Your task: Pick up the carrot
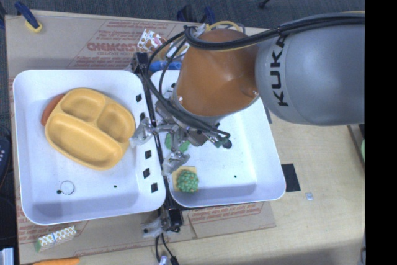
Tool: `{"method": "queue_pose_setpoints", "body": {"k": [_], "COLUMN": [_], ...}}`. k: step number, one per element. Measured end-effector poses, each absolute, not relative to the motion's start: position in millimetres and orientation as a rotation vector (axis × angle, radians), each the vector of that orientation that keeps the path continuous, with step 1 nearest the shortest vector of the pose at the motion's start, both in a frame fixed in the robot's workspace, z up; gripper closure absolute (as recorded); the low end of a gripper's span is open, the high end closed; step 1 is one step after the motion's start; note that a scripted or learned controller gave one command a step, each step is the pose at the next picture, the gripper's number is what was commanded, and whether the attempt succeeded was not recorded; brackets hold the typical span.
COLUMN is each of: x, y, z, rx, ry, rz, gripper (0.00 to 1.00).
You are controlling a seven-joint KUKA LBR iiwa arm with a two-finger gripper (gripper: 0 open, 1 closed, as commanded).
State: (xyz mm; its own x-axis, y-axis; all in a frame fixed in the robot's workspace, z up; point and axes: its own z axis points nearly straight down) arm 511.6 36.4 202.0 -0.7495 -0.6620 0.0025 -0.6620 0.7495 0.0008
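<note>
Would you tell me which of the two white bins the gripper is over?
The right-hand bin; the gripper hangs above its left part, while the left bin holds the yellow plate.

You see two white bins [25, 133], a yellow divided plate [90, 127] over an orange-red piece [49, 110], a green speckled ball [187, 181], and the grey arm [316, 71] with its orange band [214, 80].

The arm [273, 71] hides most of the right bin [260, 186]; an orange thing [51, 110] peeks from under the yellow tray [90, 127].
</note>
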Motion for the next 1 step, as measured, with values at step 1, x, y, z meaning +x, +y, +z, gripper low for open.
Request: {"method": "queue_pose_setpoints", "body": {"k": [1], "x": [512.7], "y": [37.0], "z": [212.5], "rx": [1.112], "ry": [-2.937], "rz": [0.002], "gripper": [1.0]}}
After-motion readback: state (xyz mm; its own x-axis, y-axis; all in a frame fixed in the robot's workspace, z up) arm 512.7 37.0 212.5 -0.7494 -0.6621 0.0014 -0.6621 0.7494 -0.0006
